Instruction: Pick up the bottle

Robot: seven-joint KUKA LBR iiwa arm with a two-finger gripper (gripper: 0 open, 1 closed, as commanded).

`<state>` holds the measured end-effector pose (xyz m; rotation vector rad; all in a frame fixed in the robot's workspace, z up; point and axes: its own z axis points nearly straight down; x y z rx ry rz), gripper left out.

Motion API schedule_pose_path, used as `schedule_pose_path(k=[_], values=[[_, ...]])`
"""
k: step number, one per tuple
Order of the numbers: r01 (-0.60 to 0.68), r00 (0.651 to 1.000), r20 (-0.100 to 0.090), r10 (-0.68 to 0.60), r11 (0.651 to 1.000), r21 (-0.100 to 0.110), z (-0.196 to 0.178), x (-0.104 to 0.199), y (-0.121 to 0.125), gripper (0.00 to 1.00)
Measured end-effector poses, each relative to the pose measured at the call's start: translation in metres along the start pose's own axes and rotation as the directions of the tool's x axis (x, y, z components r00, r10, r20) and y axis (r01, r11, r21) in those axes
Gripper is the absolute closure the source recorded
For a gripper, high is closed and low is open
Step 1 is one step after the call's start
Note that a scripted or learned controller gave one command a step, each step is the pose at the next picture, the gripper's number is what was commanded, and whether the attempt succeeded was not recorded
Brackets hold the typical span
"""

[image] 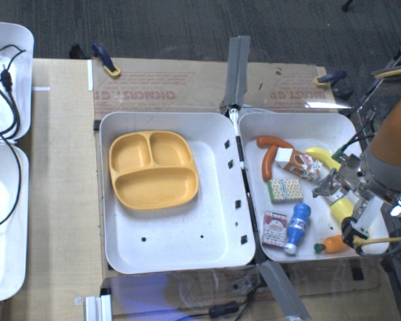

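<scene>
Bottle lies in right bin (blue cap up), end effector just beside; can't tell its grip state.

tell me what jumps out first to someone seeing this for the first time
The yellow divided plate stands out, alone in the left bin. The right bin is crowded: a blue-capped bottle lies near its front edge, with two sausages and a banana behind, and the claw hangs over its right side.
</scene>
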<state>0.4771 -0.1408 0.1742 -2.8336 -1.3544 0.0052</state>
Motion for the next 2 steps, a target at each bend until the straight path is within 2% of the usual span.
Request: schedule_pose_path(k=[1,2], values=[[0.08,0.997,0.0,-0.08,0.997,0.003,0.0839,0.0364,-0.0303,0.0],[0.075,0.997,0.002,-0.075,0.997,0.006,0.0759,0.0349,-0.0303,1.0]])
